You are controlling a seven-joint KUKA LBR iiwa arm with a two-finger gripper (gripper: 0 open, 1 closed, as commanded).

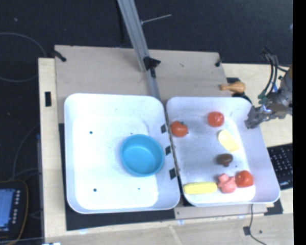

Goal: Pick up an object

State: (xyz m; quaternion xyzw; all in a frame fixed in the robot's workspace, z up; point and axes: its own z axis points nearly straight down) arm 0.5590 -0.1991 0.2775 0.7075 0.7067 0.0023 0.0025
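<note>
The right bin (194,157) holds several small objects. A red tomato-like piece (179,129) lies near its left wall and a red round piece (215,119) sits further back. A pale yellow piece (228,140) and a brown lump (224,160) lie mid-right. Along the front are a long yellow piece (200,188), a pink toy (226,183) and another red piece (244,178). My gripper (255,118) hovers at the bin's back right rim, apart from all of them, with nothing seen in it.
The left bin (92,116) holds a blue bowl (142,154). A tan object (232,87) lies on the bench behind the right bin. A slanted metal post (137,40) rises at the back. A keyboard (281,165) sits at the right.
</note>
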